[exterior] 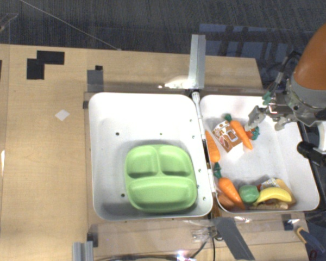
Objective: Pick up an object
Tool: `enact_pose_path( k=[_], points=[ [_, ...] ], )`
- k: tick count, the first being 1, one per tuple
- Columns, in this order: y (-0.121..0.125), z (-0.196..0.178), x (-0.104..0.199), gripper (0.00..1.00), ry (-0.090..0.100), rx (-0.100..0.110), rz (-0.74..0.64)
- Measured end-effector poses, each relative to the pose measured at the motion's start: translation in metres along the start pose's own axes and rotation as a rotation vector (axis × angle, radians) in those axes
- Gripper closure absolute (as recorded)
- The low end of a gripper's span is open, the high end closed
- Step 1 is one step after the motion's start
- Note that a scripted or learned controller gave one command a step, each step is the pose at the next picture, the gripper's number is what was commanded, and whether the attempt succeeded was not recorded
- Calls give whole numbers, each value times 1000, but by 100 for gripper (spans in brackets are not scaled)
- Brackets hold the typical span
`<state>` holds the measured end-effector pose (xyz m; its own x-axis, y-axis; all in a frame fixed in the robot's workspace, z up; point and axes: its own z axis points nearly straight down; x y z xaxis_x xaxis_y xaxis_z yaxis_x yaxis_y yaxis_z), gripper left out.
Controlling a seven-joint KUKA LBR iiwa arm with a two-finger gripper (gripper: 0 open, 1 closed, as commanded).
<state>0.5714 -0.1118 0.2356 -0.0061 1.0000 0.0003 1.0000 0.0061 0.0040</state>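
The right bin (296, 165) holds several toy foods. A carrot (241, 134) lies beside a brown and white packet (226, 136) near the bin's middle. Another carrot (212, 148) leans along the left wall. At the front edge lie a third carrot (228, 188), a green item (249, 193) and a yellow banana (273, 196). My gripper (268, 119) hovers over the bin's back right part, just right of the upper carrot. Its fingers stand open with nothing between them.
The left bin (106, 118) holds a green divided plate (160, 177) toward its front. A metal post (197, 61) rises behind the wall between the bins. The arm's orange band (318, 61) sits at the far right.
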Motion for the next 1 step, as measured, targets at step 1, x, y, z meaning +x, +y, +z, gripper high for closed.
enact_pose_path(
  k=[1],
  points=[
    [48, 99, 3, 0, 0, -3, 189]
  ],
)
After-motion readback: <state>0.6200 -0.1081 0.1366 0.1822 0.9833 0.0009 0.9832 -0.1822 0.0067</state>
